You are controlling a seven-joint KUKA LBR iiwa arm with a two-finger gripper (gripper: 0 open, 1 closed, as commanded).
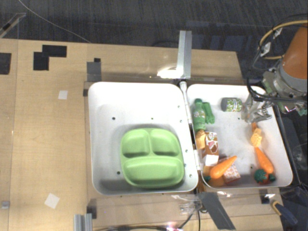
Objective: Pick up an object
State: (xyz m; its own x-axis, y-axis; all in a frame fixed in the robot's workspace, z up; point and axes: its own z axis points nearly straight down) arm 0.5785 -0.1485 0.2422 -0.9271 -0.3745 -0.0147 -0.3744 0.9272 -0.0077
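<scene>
While the gripper [258,113] hangs over the right bin [239,129] with fingers slightly apart and nothing between them, a yellow piece [256,138] lies just below it, beside a carrot [263,160].

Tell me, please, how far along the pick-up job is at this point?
Done: nothing looks lifted; the carrot, green bottle and small can all lie in the right bin. In hand: the gripper hovers near that bin's far right side. Left: grasp and lift.
</scene>
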